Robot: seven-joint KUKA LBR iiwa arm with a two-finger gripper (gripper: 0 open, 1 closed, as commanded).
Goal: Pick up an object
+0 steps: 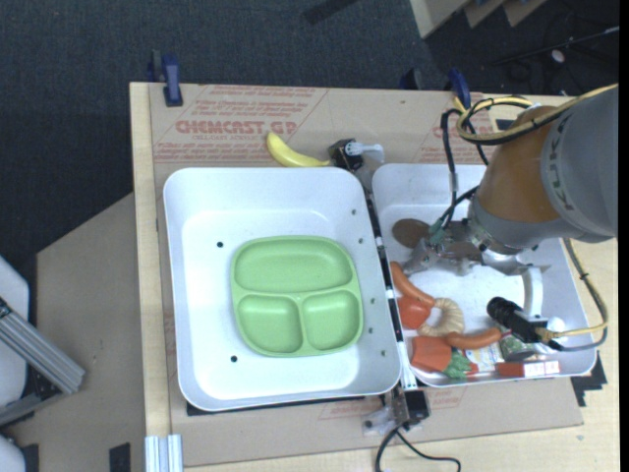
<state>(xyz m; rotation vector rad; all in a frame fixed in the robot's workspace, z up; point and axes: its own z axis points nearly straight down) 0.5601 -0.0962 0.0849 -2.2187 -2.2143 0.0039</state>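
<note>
The grey arm's two-finger gripper (pixel 444 251) hangs low in the shallow white right-hand bin (pixel 582 357); whether it is spread or pinched I cannot tell. The nearest toy, a long orange-red pepper-shaped piece (pixel 410 288), lies just below-left of it, its long axis slanting down-right.

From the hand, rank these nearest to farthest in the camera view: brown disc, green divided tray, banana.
Measured from the hand over the right bin:
1. Brown disc, just left of it in the same bin.
2. Green divided tray, in the left bin.
3. Banana, on the bench beyond the left bin's far rim.
</note>
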